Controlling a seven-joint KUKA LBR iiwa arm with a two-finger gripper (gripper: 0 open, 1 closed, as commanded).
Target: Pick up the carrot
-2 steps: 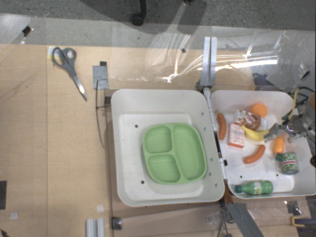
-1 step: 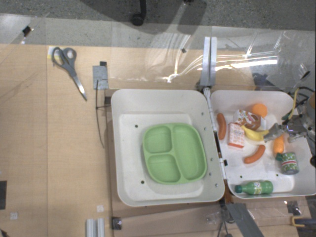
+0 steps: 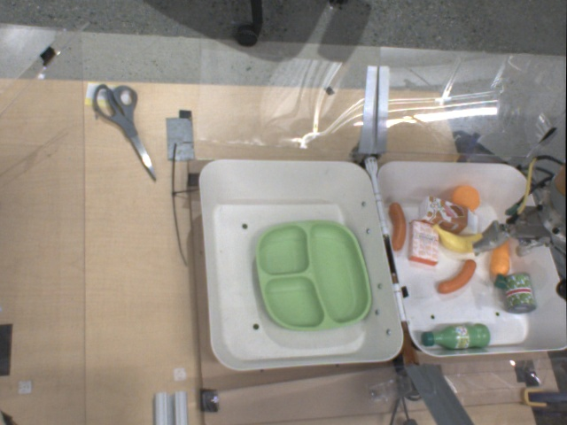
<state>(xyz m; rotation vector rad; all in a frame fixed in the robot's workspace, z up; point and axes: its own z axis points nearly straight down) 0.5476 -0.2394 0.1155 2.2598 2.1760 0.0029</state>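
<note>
A: Left to right, quick. What's on the bench?

B: Scissors (image 3: 123, 127) with grey handles far left on the wood, then a small grey block (image 3: 180, 136) just right of them. Next the left bin (image 3: 221, 326), with a green three-compartment tray (image 3: 313, 274) lying flat in its middle.

A: And the carrot?

B: Carrot (image 3: 500, 259) is in the right bin (image 3: 416, 184), right of centre. Small, orange, stubby, roughly upright in the view. The gripper (image 3: 501, 237) sits right over its upper end; the arm comes in from the right edge.

A: Gripper state?

B: Cannot tell; too blurred and dark there. Whether it touches the carrot is unclear too.

A: Clutter around it?

B: Plenty. From the bin's left: a reddish sausage (image 3: 397, 226) by the wall, a red-and-white carton (image 3: 424, 243), an orange-red sausage (image 3: 456, 277) lying on a slant, a banana (image 3: 458, 239) just left of the gripper, a round orange fruit (image 3: 464, 197) above it. A small can (image 3: 517, 292) is just below the carrot, nearly touching. A green bottle (image 3: 456, 336) lies on its side along the near wall.

A: Any readable labels?

B: None. Carton, can and bottle carry print, all too small to read.
</note>
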